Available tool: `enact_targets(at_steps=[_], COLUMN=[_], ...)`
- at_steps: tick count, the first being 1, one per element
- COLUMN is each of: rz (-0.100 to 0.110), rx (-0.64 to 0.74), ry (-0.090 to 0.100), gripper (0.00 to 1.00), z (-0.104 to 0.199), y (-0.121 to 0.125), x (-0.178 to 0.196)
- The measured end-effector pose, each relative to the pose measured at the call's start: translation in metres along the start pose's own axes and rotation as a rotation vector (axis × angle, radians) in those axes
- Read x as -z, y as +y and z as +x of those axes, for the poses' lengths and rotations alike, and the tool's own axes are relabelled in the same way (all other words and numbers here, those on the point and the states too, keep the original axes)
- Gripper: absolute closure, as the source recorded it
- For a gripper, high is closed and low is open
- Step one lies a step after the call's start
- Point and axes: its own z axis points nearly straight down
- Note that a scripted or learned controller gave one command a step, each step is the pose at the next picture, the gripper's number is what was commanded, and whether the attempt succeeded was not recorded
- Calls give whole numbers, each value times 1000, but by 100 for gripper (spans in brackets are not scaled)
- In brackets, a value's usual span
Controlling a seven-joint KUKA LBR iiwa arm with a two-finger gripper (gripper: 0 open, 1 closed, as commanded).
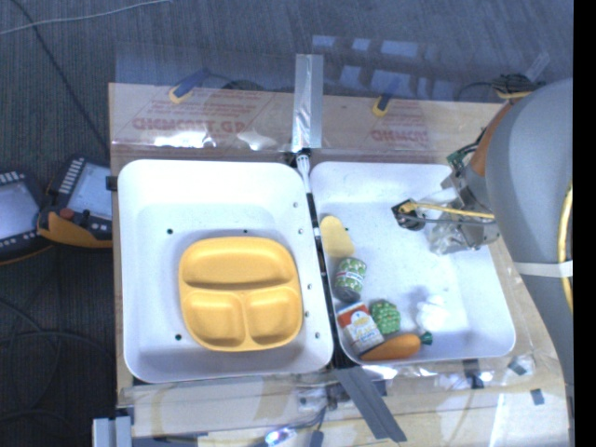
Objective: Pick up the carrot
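Note:
The orange carrot [393, 346] lies on its side at the front edge of the right bin [484, 287], its green stub pointing right. A red and white carton [358, 327] touches its left end, and a green leafy piece [385, 316] sits just behind it. My gripper [453, 237] hangs over the right bin's back right part, well behind the carrot and to its right, with nothing visibly in it. The grey arm [535, 175] covers that bin's right rim.
A yellow divided plate [242, 291] rests in the left bin [149, 203]. In the right bin, a pale yellow piece [335, 237] and a green can [350, 277] lie along the left wall, and a white object [433, 310] sits right of the leafy piece.

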Motion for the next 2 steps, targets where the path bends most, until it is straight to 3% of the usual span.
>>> enact_targets(at_steps=[1,2], rz=[3,1], rx=[20,55], ry=[8,5], gripper=[100,100], z=[-69,-85], y=[5,-88], x=[3,3])
